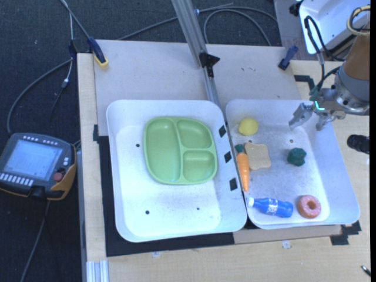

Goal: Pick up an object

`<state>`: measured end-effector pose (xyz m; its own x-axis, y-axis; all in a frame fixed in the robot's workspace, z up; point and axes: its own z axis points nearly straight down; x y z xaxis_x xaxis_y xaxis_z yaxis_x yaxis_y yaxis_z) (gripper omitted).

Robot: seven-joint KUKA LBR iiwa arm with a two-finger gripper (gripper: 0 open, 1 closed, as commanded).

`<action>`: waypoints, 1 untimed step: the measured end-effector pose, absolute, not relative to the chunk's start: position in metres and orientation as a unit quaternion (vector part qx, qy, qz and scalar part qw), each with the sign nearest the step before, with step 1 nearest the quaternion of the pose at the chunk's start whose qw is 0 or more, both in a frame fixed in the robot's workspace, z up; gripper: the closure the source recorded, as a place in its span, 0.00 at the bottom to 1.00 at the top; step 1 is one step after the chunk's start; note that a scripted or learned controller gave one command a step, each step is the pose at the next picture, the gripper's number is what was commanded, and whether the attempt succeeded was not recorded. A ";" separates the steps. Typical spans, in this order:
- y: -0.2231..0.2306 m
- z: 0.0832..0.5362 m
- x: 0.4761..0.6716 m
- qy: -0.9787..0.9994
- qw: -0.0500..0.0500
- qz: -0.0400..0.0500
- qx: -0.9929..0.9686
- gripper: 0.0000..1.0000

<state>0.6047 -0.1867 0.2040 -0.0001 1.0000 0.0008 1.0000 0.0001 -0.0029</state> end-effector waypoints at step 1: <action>-0.187 0.205 0.605 -0.707 0.000 0.000 -0.707 0.00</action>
<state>0.6055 -0.1867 0.2053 -0.0007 1.0000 0.0003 1.0000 0.0007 -0.0001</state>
